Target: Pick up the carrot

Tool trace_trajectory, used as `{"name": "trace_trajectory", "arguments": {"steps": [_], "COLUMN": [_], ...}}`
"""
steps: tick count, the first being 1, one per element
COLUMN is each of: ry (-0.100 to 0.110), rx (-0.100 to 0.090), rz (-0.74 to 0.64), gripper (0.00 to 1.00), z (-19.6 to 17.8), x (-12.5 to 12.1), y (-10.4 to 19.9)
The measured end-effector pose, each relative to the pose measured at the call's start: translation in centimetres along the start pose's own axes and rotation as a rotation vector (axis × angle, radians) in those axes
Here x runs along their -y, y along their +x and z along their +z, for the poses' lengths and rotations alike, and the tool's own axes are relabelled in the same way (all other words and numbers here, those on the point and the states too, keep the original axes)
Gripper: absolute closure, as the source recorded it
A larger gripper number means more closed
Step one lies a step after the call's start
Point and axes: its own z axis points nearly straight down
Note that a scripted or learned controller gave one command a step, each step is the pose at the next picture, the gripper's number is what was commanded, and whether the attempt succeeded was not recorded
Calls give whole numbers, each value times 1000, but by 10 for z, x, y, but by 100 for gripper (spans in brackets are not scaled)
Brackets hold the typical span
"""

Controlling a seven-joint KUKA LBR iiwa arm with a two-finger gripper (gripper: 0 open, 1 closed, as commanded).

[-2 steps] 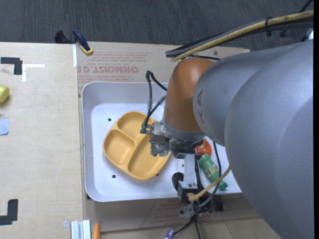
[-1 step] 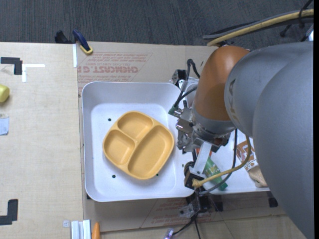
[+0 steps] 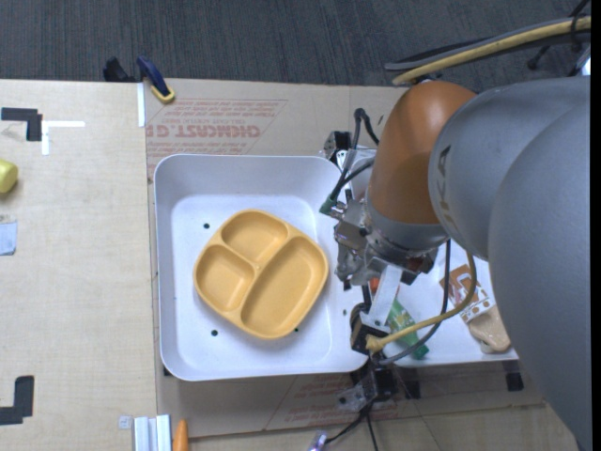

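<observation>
My arm reaches in from the right, and its orange band and grey wrist cover most of the right bin (image 3: 441,350). The gripper (image 3: 361,269) points down over that bin's left side, close to the wall shared with the left bin. Its tips are hidden under the wrist hardware. An orange-and-white thing (image 3: 461,287) peeks out just right of the wrist; I cannot tell whether it is the carrot. Nothing shows between the gripper's tips.
The left bin (image 3: 178,252) holds a yellow three-compartment plate (image 3: 261,272). In the right bin, green pieces (image 3: 402,316) lie under the wrist and a tan object (image 3: 488,329) sits at the right edge. A yellow object (image 3: 6,176) lies on the bench, far left.
</observation>
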Motion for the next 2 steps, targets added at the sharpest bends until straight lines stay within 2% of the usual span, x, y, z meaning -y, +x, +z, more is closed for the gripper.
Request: {"name": "trace_trajectory", "arguments": {"steps": [1,2], "ry": [-2,-3], "rx": [-6,-6], "rz": [207,324], "gripper": [100,100], "z": [21,-11], "x": [31,10], "y": [61,76]}}
